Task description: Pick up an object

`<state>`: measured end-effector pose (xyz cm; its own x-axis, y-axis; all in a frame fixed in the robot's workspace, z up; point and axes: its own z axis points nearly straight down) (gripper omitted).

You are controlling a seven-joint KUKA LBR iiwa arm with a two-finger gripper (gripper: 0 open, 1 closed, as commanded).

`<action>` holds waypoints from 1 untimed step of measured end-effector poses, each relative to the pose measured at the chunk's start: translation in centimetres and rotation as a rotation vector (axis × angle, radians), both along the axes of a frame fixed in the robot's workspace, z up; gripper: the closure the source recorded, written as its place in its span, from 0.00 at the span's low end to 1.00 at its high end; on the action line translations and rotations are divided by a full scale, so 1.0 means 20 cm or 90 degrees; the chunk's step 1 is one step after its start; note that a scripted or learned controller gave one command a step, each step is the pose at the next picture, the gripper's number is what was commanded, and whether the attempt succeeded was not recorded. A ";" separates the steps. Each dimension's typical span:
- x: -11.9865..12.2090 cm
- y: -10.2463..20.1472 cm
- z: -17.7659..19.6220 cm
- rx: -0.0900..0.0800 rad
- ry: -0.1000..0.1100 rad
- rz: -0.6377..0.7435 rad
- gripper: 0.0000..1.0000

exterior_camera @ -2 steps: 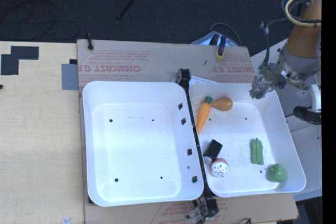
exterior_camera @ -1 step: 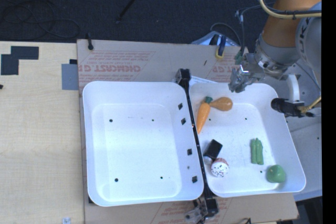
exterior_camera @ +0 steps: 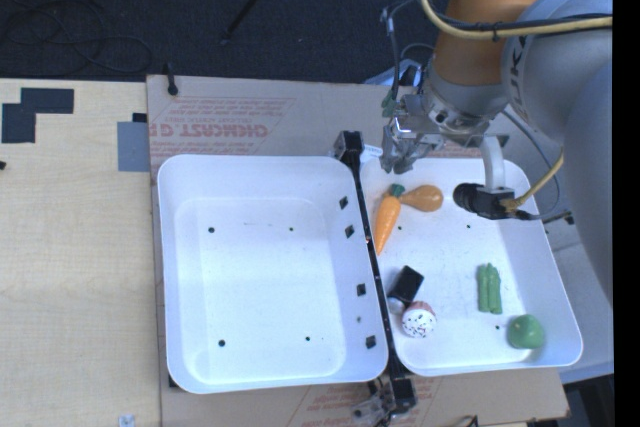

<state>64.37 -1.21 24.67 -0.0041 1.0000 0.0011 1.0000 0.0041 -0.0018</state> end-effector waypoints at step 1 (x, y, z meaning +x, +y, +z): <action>-0.18 -0.33 0.54 -0.002 -0.005 -0.006 1.00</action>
